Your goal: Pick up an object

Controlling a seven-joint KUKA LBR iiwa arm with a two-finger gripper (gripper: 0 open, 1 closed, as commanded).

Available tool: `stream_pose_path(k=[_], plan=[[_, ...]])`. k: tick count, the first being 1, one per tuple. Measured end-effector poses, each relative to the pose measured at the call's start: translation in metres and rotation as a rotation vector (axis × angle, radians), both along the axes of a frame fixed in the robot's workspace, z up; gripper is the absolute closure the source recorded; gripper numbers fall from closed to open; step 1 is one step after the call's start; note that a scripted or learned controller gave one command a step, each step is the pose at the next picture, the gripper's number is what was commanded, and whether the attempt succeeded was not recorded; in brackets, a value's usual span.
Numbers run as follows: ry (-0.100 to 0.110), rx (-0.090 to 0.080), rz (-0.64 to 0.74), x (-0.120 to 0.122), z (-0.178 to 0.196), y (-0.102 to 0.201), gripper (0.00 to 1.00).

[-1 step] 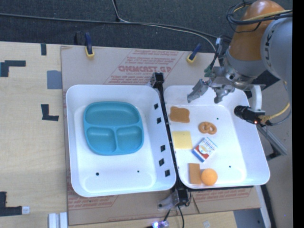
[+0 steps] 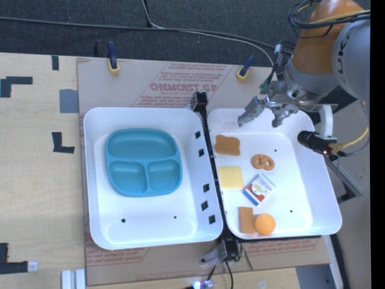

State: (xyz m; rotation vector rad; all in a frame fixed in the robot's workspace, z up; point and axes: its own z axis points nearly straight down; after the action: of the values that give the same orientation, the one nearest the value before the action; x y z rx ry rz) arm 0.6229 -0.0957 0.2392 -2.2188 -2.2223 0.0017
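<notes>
My gripper [image 2: 263,117] hangs open over the far edge of the right bin [image 2: 313,179], with nothing between its fingers. Below it in that bin lie a brown toast slice [image 2: 227,145], a pretzel [image 2: 263,162], a yellow cheese square [image 2: 230,177], a small red and white packet [image 2: 259,189], a brown cracker [image 2: 245,219] and an orange ball [image 2: 264,224]. The toast slice is the nearest item, a little toward the front left of the fingers.
The left bin [image 2: 96,161] holds a blue divided tray [image 2: 144,162]. Black clips run down the divider [image 2: 207,167] between the bins. Two yellow and blue clamps [image 2: 112,59] [image 2: 245,68] stand at the board's far edge. A cable crosses the dark floor behind.
</notes>
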Motion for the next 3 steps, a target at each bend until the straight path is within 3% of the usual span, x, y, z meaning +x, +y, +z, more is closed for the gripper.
stream_pose_path(k=[3], plan=[[-0.001, -0.002, 0.000, 0.015, -0.157, -0.006, 0.00]])
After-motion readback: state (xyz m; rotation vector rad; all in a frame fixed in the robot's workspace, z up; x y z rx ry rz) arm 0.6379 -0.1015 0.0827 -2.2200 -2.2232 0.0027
